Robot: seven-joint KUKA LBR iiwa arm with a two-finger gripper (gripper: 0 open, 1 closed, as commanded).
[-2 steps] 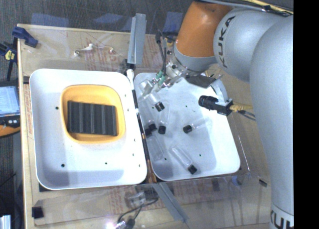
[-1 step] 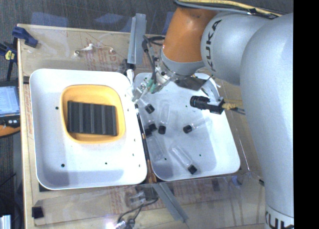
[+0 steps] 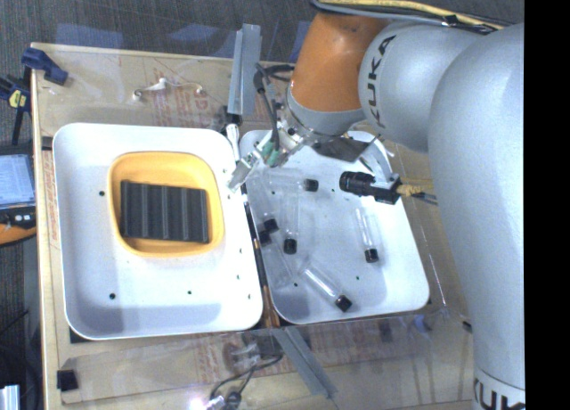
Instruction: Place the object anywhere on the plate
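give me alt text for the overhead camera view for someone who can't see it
A grey and orange KUKA arm reaches in from the right, its gripper low over the divide between two white bins. The left bin holds a yellow plate with a dark ribbed block on it; the right bin holds several clear tubes with black caps.

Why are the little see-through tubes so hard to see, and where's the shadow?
In the camera view, the clear plastic tubes with black caps blend into the glossy right white bin; a soft grey shadow lies along the left white bin's lower edge, below the yellow square plate.
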